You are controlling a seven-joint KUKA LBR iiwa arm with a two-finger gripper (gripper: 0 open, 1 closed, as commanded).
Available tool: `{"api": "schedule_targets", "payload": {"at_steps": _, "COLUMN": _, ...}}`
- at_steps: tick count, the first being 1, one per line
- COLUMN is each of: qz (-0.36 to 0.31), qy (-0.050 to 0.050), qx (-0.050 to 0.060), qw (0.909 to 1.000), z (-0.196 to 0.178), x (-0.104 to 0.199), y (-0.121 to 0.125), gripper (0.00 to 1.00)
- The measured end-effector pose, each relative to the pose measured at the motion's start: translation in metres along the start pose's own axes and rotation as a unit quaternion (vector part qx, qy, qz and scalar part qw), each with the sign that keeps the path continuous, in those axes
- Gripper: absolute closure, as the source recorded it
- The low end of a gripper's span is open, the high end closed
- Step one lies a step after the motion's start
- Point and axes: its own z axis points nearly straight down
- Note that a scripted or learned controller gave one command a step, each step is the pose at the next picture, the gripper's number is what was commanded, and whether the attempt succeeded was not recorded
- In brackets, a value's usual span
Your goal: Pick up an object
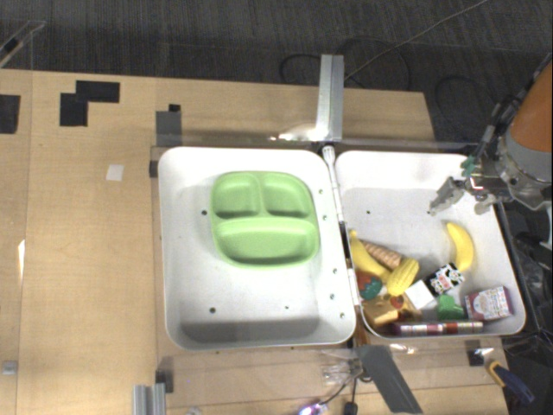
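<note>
From the camera above the desk, the hand [467, 188] hangs over the right bin [389, 180], near that bin's far right corner, with the grey arm and its orange band coming in over the right rim. Two thin fingers [442, 197] slant down and toward the left from the wrist; whether they stand apart or together I cannot tell at this size, and nothing is seen between them. The nearest thing to pick is the banana [462, 246], which lies just toward the near edge from the hand, close to the right wall of the bin. Its long axis runs roughly from far to near with a slight curve, so a grip across its narrow width looks the likelier one. The rest of the objects crowd the near edge of the same bin: a corn cob [402, 277], an ice-cream cone [380, 253], a small black-and-white cow [446, 278], a pink carton [488, 303] in the near right corner and a red marker [441, 326] along the near wall. The far half of this bin is bare white floor, giving room to come down; the right wall beside the banana is the edge to mind. The left bin [186, 258] holds a green divided tray [263, 216], well apart from the hand.
</note>
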Motion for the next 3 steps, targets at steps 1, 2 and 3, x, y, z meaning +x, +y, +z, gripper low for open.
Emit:
{"api": "schedule_targets", "payload": {"at_steps": 1, "qz": -0.022, "qy": 0.000, "qx": 0.001, "qw": 0.9998, "z": 0.081, "x": -0.035, "y": -0.048, "gripper": 0.00}}
{"api": "schedule_targets", "payload": {"at_steps": 2, "qz": -0.058, "qy": -0.002, "qx": -0.004, "qw": 0.9983, "z": 0.117, "x": -0.035, "y": 0.033, "gripper": 0.00}}
{"api": "schedule_targets", "payload": {"at_steps": 3, "qz": -0.070, "qy": -0.002, "qx": -0.004, "qw": 0.9976, "z": 0.115, "x": -0.037, "y": -0.038, "gripper": 0.00}}
